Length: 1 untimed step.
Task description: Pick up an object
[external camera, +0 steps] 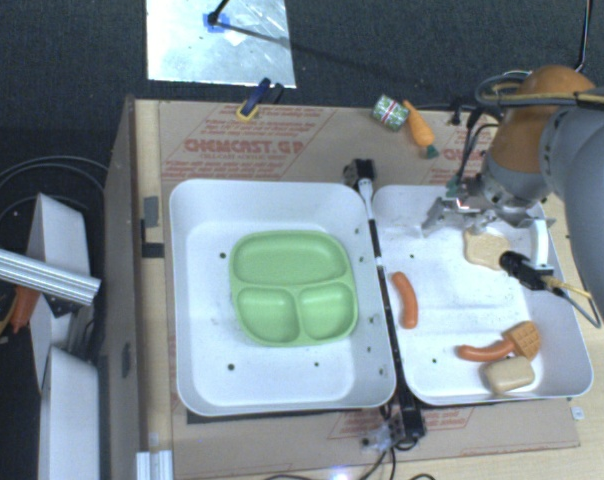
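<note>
From where I stand, the arm (572, 158) reaches in from the right of the frame and hangs over the upper part of the right bin (442, 268), which is where the loose pieces lie, so it makes sense to hunt there. The fingers (437, 216) look spread apart with nothing between them, low over the white floor. I'd judge the grab has not yet been made. Nearest to them is a pale slice (480, 248), just below and to the right, partly tucked under the wrist. It lies flat, so it looks hard to pinch. A sausage (407, 300) sits apart near the bin's left wall with bare floor around it, which seems the easier target. In the lower right corner a second sausage (482, 350), a waffle piece (525, 339) and a beige block (509, 375) crowd together, touching or nearly so. A closing grip there could nudge a neighbour instead of catching one. The left bin (202, 228) holds a green plate (292, 288), wide and flat, a poor thing to pinch. A carrot (420, 128) and a can (390, 111) lie on the table (232, 138) beyond the bins.
</note>
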{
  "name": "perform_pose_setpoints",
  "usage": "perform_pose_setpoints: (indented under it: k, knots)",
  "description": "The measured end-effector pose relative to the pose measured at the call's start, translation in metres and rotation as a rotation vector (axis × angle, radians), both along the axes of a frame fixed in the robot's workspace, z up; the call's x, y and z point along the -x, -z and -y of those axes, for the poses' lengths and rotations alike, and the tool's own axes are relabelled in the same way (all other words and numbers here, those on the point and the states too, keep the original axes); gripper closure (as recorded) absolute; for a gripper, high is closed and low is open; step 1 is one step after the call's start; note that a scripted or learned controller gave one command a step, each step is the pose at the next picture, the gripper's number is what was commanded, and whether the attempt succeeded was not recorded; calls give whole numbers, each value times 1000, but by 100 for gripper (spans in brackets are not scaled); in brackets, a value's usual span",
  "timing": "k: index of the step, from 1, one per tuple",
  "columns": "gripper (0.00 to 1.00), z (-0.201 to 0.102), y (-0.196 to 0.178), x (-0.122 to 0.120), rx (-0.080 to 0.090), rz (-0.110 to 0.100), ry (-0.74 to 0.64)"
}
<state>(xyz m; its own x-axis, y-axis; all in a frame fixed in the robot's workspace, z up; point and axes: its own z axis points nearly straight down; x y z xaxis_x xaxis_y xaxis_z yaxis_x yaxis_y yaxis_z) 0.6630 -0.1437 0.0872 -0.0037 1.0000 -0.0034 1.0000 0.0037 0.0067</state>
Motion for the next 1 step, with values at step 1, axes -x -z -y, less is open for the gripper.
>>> perform_pose_setpoints:
  k: [1]
  knots:
    - [0,-72,-99,59,-4,-2,-1]
